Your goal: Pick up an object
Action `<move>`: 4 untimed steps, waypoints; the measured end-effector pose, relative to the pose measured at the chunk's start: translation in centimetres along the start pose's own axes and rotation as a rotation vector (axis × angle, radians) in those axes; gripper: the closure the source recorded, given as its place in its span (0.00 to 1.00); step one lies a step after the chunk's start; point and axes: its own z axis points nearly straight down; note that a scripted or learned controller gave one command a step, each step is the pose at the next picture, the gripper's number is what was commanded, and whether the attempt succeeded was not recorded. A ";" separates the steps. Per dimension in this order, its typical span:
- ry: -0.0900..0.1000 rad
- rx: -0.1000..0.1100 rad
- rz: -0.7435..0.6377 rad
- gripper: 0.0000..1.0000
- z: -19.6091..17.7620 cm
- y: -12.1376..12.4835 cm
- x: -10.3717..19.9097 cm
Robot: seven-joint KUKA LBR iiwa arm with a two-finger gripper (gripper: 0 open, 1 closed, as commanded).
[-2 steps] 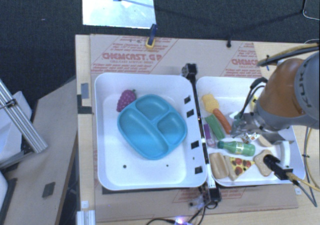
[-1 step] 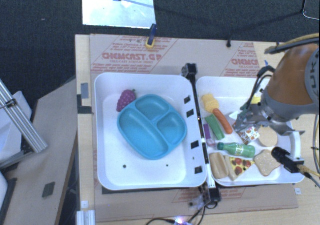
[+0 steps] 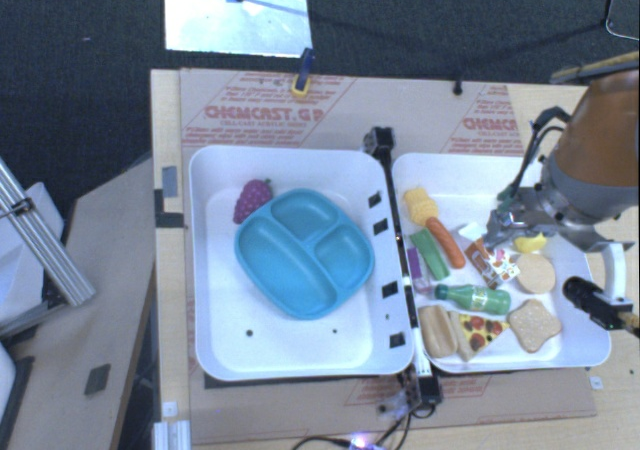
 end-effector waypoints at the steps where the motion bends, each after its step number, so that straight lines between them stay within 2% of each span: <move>1: 0.003 0.002 -0.005 1.00 -0.9 1.5 5.2; 2: 0.003 0.006 -0.004 1.00 1.1 3.0 9.7; 3: 0.002 0.004 0.003 1.00 -0.5 2.2 9.1; 4: 0.001 0.005 0.004 1.00 -0.4 2.0 8.4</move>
